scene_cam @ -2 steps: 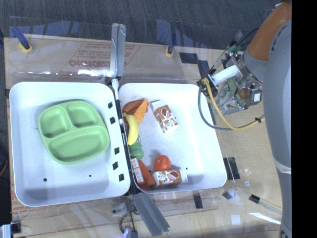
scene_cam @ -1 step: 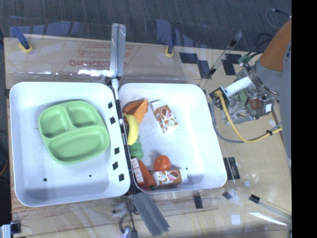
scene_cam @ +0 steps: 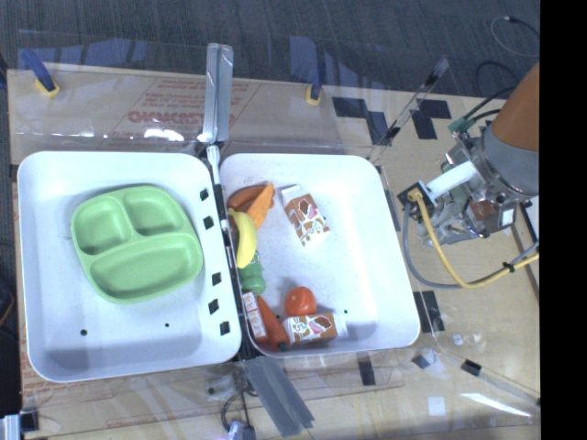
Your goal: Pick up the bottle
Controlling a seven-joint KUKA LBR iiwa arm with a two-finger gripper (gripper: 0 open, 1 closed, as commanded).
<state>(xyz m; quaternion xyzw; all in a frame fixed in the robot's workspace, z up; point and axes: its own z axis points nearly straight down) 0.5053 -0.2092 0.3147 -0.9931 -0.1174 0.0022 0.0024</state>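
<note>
A red-orange bottle (scene_cam: 261,320) lies on its side in the near left corner of the right bin (scene_cam: 385,246), along the left wall. A small brown carton (scene_cam: 312,328) and a red tomato (scene_cam: 300,300) lie right beside it. My gripper (scene_cam: 438,216) hangs outside the right bin, to the right of its rim and well apart from the bottle. Nothing shows in it.
The right bin also holds a banana (scene_cam: 244,236), an orange carrot-like piece (scene_cam: 254,200), a green item (scene_cam: 252,276) and a small milk carton (scene_cam: 306,216). A green divided plate (scene_cam: 138,243) sits in the left bin (scene_cam: 55,337). Yellow and grey cables (scene_cam: 459,273) loop below the gripper.
</note>
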